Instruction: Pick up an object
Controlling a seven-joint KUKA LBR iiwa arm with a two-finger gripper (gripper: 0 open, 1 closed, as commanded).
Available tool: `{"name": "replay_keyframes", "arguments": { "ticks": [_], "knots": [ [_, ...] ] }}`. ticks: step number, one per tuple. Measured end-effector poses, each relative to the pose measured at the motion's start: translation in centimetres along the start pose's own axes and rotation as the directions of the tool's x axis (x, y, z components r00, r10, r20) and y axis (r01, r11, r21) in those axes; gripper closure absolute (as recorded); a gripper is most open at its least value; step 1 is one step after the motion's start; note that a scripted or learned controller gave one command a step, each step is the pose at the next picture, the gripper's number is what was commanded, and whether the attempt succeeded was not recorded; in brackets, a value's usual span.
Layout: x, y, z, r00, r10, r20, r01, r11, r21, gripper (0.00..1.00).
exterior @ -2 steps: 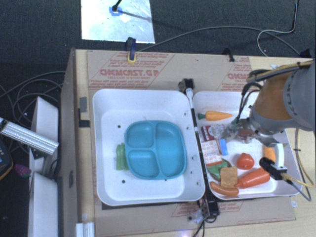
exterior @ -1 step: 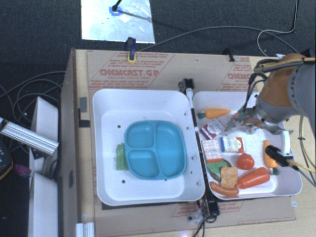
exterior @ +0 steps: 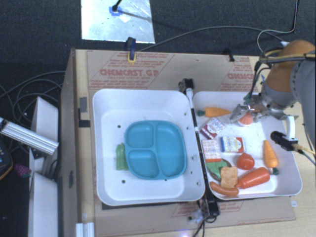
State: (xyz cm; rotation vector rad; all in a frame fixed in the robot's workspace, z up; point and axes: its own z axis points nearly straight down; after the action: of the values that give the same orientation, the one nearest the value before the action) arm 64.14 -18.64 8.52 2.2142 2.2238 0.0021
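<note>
A: Where's the gripper (exterior: 245,113)?
B: Low at the back of the right bin (exterior: 291,181), over a small red-and-white item (exterior: 245,120), beside a carrot (exterior: 217,111). Can't tell if it's gripping.
A: Left bin (exterior: 106,147)?
B: Blue divided plate (exterior: 155,149), green piece (exterior: 121,157) touching its left edge.
A: Other right-bin contents?
B: Snack packets (exterior: 213,127), tomato (exterior: 245,161), two more carrots (exterior: 270,154), toast (exterior: 228,177), hot dog (exterior: 223,190).

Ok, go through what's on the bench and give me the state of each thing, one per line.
Blue plate: upright, in the left bin.
Green piece: beside the plate's left edge.
Tomato: lying in the right bin.
Large carrot: on its side.
Tool: low over the right bin's far end.
</note>
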Motion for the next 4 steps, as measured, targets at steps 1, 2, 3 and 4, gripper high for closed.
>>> {"name": "replay_keyframes", "arguments": {
  "ticks": [1, 2, 3, 4],
  "knots": [
    [0.2, 1.7, 0.0, 1.000, 0.000, 0.000, 0.000, 1.000, 0.000, 0.00],
    [2.5, -6.8, 0.1, 1.000, 0.003, -0.002, -0.003, 1.000, 0.003, 0.00],
    [1.7, 2.4, 0.2, 1.000, -0.001, -0.003, 0.001, 1.000, 0.020, 0.00],
    [2.5, -1.1, 0.0, 1.000, 0.002, -0.001, -0.002, 1.000, 0.001, 0.00]
  ]
}}
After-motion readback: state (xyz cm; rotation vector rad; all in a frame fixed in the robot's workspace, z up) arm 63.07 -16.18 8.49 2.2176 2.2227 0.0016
